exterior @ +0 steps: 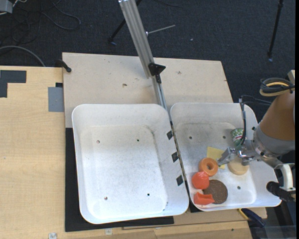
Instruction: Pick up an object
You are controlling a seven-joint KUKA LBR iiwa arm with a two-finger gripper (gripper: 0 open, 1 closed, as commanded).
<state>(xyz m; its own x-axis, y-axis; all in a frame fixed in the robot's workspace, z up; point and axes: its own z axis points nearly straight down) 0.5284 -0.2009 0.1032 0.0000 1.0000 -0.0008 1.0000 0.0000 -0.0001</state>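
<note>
While gripper (235, 156) hovers low, beige disc (238, 168) just beneath, orange ring (209, 166) beside.

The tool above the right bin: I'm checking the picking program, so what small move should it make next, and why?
Probably a short, straight descent. The tool sits low in the right white bin, at the round beige disc and beside the orange ring, with nothing seen between its tips. Whether it is spread wide enough is unclear, so it should lower slowly before closing.

My tool (237, 156) hangs low in the right bin (209, 116), touching the beige puck (238, 168). Just beside lie an orange ring (209, 166), red pieces (201, 180), a brown disc (218, 190) and a yellow scrap (214, 153).
</note>
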